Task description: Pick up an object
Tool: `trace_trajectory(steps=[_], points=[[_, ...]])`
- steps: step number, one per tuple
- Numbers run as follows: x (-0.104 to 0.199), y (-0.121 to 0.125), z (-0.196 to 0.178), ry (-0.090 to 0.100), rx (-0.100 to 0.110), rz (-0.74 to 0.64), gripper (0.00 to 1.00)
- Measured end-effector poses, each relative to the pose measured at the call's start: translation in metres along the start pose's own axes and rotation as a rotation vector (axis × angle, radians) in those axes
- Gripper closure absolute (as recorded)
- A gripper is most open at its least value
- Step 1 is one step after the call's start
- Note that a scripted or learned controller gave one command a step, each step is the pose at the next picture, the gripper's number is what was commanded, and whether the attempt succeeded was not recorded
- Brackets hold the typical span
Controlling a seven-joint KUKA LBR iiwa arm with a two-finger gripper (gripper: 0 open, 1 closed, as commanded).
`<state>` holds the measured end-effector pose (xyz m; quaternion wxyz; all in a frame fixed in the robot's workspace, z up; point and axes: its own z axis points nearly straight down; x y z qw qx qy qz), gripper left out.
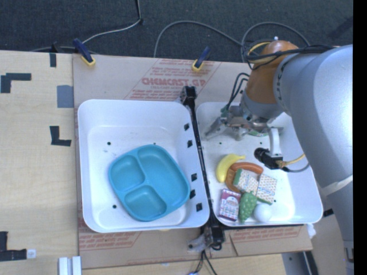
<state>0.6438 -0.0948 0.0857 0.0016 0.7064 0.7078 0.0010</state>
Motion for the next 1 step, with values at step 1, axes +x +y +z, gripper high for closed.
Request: trace_trajectory(steps=[1], points=[[-0.0262,-0.045,-0.001,-0.001,0.001,0.002,0.0]])
